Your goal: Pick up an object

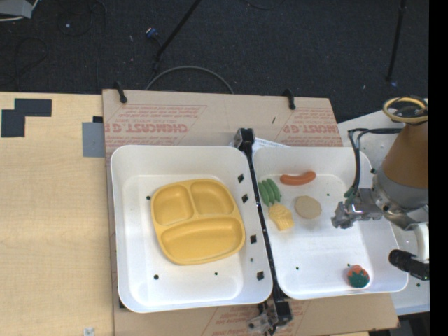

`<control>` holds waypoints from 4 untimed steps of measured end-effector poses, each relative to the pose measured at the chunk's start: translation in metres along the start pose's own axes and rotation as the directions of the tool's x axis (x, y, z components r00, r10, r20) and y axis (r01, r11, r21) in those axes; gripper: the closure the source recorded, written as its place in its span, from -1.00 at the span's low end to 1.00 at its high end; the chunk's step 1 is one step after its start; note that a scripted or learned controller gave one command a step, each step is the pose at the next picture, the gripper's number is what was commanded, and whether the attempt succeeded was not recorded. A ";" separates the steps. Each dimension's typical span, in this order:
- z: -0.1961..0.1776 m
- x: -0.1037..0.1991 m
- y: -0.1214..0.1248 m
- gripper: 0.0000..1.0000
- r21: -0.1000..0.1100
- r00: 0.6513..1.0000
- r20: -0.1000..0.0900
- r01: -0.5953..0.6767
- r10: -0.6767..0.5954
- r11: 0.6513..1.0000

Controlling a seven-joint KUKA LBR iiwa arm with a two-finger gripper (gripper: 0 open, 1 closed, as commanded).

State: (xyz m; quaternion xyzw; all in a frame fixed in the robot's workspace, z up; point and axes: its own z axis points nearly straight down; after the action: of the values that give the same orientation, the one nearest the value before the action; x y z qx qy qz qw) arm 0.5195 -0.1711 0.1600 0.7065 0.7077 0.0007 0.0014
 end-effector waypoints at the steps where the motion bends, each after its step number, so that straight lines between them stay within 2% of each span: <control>1: -0.056 -0.009 0.006 1.00 0.000 1.000 0.001 0.000 0.000 1.000; 2: -0.107 -0.010 0.008 1.00 0.000 1.000 0.000 0.001 -0.001 1.000; 4: -0.085 0.087 0.023 1.00 0.007 1.000 -0.004 0.003 -0.003 1.000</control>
State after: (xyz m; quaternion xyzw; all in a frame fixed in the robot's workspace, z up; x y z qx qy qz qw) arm 0.5417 -0.0842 0.2450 0.7055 0.7087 -0.0004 -0.0022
